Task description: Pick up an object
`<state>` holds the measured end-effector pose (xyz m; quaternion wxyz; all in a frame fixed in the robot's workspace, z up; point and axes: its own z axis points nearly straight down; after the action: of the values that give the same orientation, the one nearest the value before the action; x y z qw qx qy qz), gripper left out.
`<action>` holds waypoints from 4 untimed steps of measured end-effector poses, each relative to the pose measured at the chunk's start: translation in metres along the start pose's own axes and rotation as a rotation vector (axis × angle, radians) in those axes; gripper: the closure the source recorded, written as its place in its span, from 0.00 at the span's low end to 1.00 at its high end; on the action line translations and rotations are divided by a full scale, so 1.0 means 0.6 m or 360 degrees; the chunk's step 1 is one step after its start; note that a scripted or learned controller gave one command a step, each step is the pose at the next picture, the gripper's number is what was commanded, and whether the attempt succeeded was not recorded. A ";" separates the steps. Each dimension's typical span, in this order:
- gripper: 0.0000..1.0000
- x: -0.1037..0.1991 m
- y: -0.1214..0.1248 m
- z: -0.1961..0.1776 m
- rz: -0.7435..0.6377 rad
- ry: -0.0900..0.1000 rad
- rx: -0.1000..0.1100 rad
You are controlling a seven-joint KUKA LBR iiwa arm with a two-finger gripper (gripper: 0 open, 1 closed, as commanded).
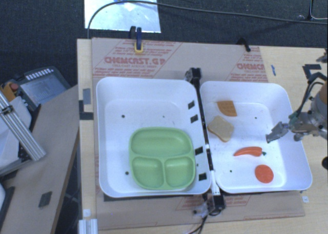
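The right bin (287, 99) holds several food pieces. An orange-brown wedge (226, 108) lies near its back left, with a pale bread slice (221, 128) just in front of it. A red chili pepper (248, 151) lies toward the front, and an orange round slice (264, 173) sits nearer the front rim. My gripper (280, 131) comes in from the right over this bin, above the bare floor to the right of the bread and behind the pepper. It touches none of the pieces, and I see nothing in its grasp.
The left bin (118, 99) holds a green divided plate (162, 158) at its front right. A black-clipped divider (200, 125) runs between the bins. A yellow clamp (138, 45) sits on the cardboard behind, and a grey device (43, 86) stands at the left.
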<state>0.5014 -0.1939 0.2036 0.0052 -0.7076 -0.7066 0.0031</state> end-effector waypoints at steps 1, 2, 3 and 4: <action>0.00 0.001 0.005 -0.011 -0.0007 -0.0006 -0.0021; 0.00 0.010 0.008 0.091 -0.0005 -0.0002 -0.0014; 0.00 0.009 0.017 0.188 -0.0004 0.0001 -0.0028; 0.00 0.010 0.026 0.188 -0.0008 -0.0003 -0.0039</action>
<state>0.5159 -0.1875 0.0906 -0.0041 -0.7057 -0.7084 -0.0049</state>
